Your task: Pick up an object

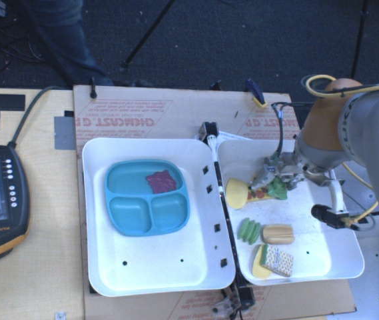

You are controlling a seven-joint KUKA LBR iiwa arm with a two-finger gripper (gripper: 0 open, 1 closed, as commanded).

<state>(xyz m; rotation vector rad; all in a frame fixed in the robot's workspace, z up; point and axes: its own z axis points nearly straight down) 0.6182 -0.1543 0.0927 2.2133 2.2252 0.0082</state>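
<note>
A: Gripper status?
B: Two-finger gripper [267, 177] sits low in the right white bin [339, 259], over the small green toy [277, 190]. Finger state: cannot tell.
A: Neighbours?
B: Pale yellow rounded piece [236, 193] just left of the toy.

The arm [359, 122] is a thick, rounded grey tube with a smooth matte skin, and a broad orange band [322, 122] wraps it just above the wrist. A yellow cable [317, 80] loops over the top of the orange band, and another yellow cable [369, 205] curves below the grey body. Thin dark wires run down toward the gripper [274, 174], a small cluster of metal and dark parts, blurred, perhaps with pale fittings. A black stubby piece [329, 215] juts out beneath.
</note>
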